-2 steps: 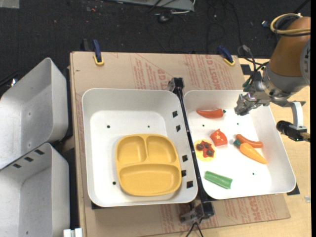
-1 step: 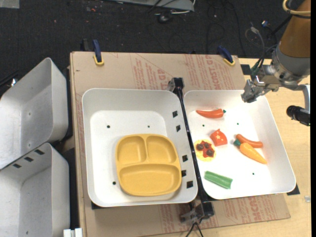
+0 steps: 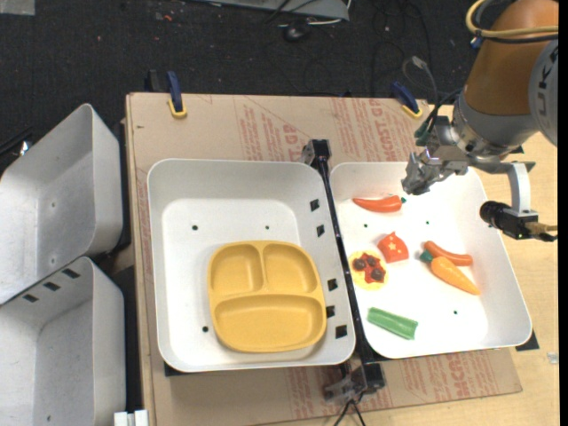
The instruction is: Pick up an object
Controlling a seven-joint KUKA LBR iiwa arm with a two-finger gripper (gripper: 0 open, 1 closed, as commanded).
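Note:
In the right bin (image 3: 497,313) lie a red chili pepper (image 3: 377,203), a small red piece (image 3: 393,248), a yellow slice with dark toppings (image 3: 368,269), an orange carrot (image 3: 453,275) with a thinner orange-red piece (image 3: 448,255) beside it, and a green piece (image 3: 392,323). My gripper (image 3: 417,183) hangs over the bin's far side, just right of and above the chili pepper's right end. Nothing shows between its fingers.
The left bin (image 3: 177,238) holds a yellow divided plate (image 3: 265,295). Two spare white bins (image 3: 53,264) stand off the bench at the left. Blue clamps (image 3: 176,95) hold the brown board at its far edge.

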